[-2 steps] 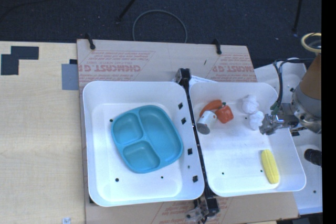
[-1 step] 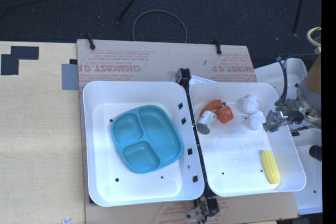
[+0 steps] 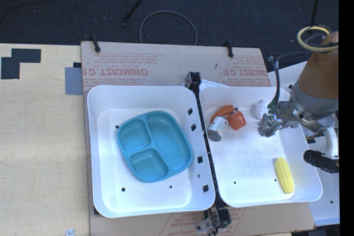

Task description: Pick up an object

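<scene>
right bin (image 3: 249,196): centre floor open | obstacles: corn (image 3: 284,174) near-right, orange toy (image 3: 229,116) far-left

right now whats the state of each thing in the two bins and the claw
blue tray: lying flat in the left bin, compartments bare
corn cob: lying flat in the right bin
orange piece: lying beside a small grey cup on its side
claw: low over the right bin, nothing seen held

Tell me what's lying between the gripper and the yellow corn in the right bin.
Nothing: in the camera view, bare white bin floor runs from the gripper down to the corn. The orange object sits off to the gripper's other side.
</scene>
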You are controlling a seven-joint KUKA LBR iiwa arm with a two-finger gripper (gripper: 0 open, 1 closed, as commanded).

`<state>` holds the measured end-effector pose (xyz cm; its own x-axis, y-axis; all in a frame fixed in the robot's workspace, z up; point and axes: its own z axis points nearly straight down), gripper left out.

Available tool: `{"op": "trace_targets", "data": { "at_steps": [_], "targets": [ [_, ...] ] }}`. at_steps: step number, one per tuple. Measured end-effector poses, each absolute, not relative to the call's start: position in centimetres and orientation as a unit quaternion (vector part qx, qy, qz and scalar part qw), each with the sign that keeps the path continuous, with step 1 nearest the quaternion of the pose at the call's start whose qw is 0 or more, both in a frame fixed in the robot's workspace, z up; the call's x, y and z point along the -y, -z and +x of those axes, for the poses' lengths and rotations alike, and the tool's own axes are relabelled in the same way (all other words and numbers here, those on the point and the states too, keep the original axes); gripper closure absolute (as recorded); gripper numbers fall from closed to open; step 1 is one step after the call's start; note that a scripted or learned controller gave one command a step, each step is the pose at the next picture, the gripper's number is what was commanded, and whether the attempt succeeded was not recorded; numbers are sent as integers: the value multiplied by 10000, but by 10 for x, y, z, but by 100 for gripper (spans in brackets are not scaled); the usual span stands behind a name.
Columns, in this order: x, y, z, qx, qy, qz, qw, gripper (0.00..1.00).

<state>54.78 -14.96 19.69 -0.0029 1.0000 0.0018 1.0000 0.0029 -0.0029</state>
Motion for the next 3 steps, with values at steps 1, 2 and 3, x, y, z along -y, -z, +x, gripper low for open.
{"op": "trace_targets", "data": {
  "at_steps": [1,2,3],
  "targets": [
    [107,-205,557,7084,1,-7058,12,100],
    [63,-216,576,7084,1,-7058,10,100],
    [18,-224,595,7079,0,-7063,7,100]
  ]
}}
